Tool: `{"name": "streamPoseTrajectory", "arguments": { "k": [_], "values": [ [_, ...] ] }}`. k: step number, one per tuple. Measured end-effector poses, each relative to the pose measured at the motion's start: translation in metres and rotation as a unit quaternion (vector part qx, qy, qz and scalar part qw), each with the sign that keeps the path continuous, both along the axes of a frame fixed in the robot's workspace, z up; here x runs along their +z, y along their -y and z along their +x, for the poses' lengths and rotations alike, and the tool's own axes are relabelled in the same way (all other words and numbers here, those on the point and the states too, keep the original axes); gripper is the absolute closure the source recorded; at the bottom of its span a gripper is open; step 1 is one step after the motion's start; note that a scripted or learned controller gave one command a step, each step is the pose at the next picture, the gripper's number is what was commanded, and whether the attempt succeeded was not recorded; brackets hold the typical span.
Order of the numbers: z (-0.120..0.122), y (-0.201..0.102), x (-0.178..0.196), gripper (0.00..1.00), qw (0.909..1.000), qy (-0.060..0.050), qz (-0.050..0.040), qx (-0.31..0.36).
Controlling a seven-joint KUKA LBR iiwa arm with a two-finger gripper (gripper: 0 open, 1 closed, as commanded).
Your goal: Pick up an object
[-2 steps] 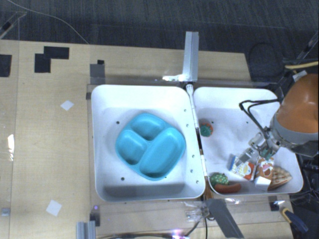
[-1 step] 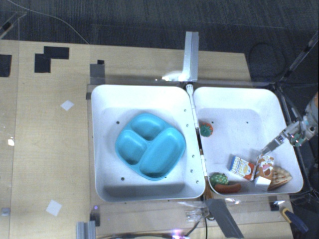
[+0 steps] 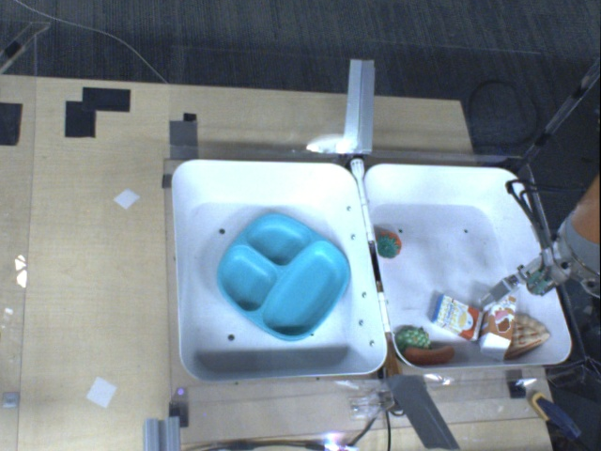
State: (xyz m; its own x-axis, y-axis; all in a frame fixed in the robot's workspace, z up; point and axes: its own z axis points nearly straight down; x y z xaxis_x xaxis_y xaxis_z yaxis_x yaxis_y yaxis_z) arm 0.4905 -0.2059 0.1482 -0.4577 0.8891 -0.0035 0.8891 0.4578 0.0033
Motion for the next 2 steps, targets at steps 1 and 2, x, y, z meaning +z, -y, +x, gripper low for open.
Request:
{"name": "streamPoseTrajectory", "arguments": {
  "k": [1, 2],
  "values": [
    [0.003, -0.001, -0.054, 0.0, 1.0, 0.007, 0.0001, -0.004],
    [0.022, -0.046, -0.054, 0.0, 0.9953, 0.009, -0.0048, 0.096]
  ]
}}
